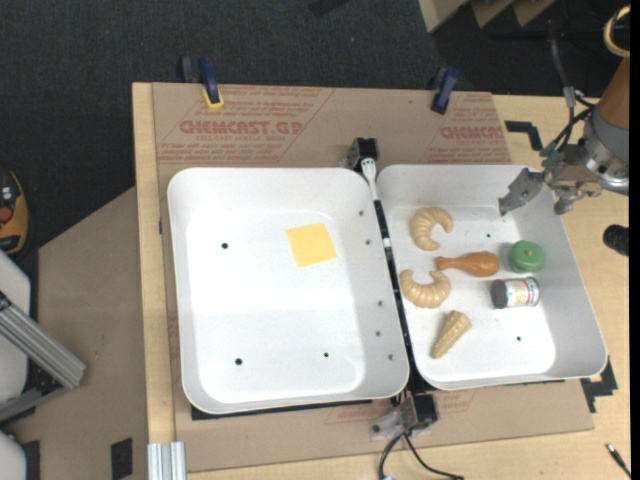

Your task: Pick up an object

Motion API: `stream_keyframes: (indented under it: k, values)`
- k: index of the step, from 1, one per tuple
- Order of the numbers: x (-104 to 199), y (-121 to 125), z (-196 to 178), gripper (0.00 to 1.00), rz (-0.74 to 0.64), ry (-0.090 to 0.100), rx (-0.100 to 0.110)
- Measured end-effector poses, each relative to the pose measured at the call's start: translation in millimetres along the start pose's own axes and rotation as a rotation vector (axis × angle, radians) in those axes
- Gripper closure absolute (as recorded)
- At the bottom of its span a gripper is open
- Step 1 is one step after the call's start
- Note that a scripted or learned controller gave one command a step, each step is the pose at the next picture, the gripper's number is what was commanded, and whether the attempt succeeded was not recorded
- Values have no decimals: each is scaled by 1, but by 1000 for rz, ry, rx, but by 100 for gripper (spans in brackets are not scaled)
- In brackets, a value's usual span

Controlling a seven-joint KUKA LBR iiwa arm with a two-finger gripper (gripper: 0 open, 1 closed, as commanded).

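Note:
In the right bin (480, 368) lie two croissants, one at the upper left (431, 226) and one lower (426, 288). A chicken drumstick (468, 264) lies between them, with a green round object (526, 257) to its right. Below that a small tin can (514, 293) lies on its side, and a cone-shaped pastry (449, 333) sits near the front. A yellow square slice (311, 244) rests in the left bin (220, 368). My gripper (545, 192) hangs over the right bin's far right corner, above the green object, fingers spread with nothing between them.
Both bins sit on a brown board (300, 118) held by blue clamps (208, 80) at the back. A black divider strip (385, 258) runs between the bins. Cables hang near the arm at the right.

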State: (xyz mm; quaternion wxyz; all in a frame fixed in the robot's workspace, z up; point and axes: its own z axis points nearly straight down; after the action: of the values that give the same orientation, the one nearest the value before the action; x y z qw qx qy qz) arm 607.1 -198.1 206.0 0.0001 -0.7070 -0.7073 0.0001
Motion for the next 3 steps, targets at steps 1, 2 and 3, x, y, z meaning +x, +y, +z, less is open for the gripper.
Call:
stream_keyframes:
  k: [1, 2, 3]
  values:
    - [73, -6, 99, 0, -6, 5, 9]
    - [106, 0, 122, 0, -4, 3, 5]
    - [91, 51, 121, 0, -2, -2, -6]
